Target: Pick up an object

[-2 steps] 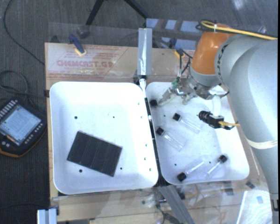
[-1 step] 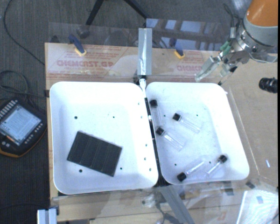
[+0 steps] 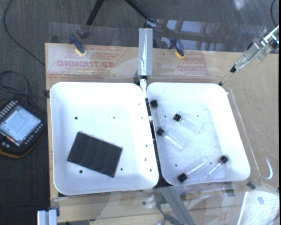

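Note:
Several clear vials with black caps lie in the right bin [image 3: 234, 125]. One vial [image 3: 153, 108] rests against the bin's left wall, one [image 3: 187, 122] lies near the middle, and another [image 3: 169, 139] is just below it. Two more vials [image 3: 192, 170] [image 3: 216, 166] lie near the front edge. A flat black ribbed panel [image 3: 94, 154] lies tilted in the left bin [image 3: 61, 102]. My gripper [image 3: 236, 68] shows at the upper right, blurred and slim, over the bench beyond the right bin's far right corner and apart from every object.
A grey post [image 3: 145, 53] stands behind the seam between the bins. Clamps [image 3: 77, 42] [image 3: 179, 50] hold the bench's back edge. A handheld control pendant [image 3: 15, 128] lies on the floor to the left.

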Available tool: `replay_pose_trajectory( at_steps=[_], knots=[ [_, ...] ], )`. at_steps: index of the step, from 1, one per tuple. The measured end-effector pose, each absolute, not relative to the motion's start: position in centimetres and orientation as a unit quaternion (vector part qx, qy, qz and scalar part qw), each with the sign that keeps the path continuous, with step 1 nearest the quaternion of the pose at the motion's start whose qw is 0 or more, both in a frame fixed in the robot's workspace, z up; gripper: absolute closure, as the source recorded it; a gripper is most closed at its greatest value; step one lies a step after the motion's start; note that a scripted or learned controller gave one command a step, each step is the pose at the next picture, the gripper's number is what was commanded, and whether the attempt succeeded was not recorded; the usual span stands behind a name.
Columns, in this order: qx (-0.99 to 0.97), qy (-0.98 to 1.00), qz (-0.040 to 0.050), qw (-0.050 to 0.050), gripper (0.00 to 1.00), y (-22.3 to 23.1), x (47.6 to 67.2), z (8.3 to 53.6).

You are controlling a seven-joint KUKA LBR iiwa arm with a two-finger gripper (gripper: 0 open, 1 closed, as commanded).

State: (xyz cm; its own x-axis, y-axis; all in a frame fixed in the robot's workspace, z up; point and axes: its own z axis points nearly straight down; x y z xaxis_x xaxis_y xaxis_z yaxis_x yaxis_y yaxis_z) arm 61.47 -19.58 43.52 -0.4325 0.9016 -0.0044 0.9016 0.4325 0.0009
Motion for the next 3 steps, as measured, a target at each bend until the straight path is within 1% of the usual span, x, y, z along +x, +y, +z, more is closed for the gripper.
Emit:
replay_pose_trajectory(
  at_steps=[1, 2, 3],
  knots=[
    [0.241, 0.97, -0.0004, 0.002, 0.0, -22.4, 57.3, 43.5],
    [0.345, 0.939, -0.0002, 0.002, 0.0, -22.3, 48.6, 43.5],
    [0.345, 0.939, -0.0001, 0.002, 0.0, -22.3, 48.6, 43.5]
  ],
)
